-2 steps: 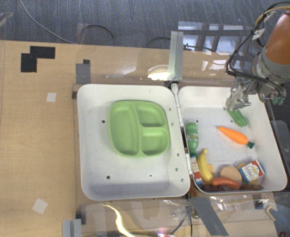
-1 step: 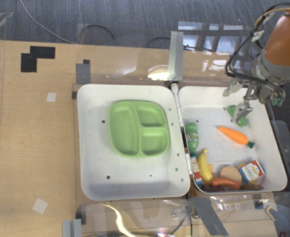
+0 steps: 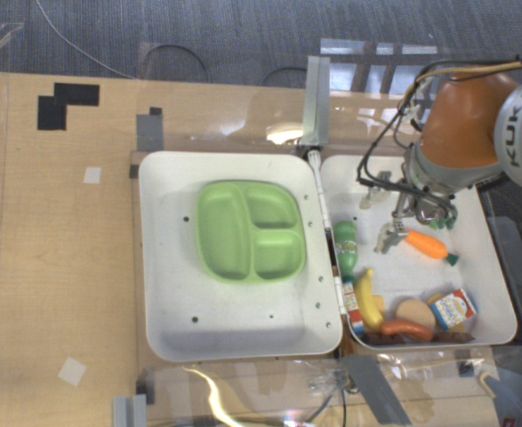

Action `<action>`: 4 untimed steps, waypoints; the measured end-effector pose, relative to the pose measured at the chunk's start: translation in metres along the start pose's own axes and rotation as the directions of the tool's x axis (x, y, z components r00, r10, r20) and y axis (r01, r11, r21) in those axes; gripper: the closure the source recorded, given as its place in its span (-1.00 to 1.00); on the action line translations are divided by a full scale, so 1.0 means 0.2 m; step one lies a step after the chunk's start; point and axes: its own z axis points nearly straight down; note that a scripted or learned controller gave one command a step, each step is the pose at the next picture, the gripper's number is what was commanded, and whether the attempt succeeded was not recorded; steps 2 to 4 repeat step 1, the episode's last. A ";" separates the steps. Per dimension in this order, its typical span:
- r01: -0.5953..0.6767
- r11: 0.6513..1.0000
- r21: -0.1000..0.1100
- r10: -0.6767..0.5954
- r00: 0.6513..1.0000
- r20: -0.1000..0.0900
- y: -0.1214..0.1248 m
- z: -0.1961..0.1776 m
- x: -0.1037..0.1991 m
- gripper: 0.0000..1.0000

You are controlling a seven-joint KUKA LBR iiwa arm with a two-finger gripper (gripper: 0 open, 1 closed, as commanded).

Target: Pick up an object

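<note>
Overhead, two bins [image 3: 167, 327], one green tray [image 3: 249, 230], one carrot [image 3: 426, 245]; gripper [image 3: 401, 231] jaws spread.

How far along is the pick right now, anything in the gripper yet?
Done: the arm has reached the right bin, with the gripper low beside the carrot. In hand: nothing visibly held. Left: grasp and lift; the carrot, banana and other toys lie in the bin, and the green tray sits in the left bin.

Glossy white plastic bins [image 3: 163, 238], matt green plastic tray [image 3: 247, 231], wood-look bench [image 3: 56, 265].
</note>
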 end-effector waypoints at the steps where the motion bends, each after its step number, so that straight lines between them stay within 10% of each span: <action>1: -0.092 0.996 0.005 0.092 0.996 0.016 -0.20 0.12 0.19 -1.00; 4: -0.092 0.996 0.005 0.092 0.996 0.016 -0.20 0.12 0.19 -1.00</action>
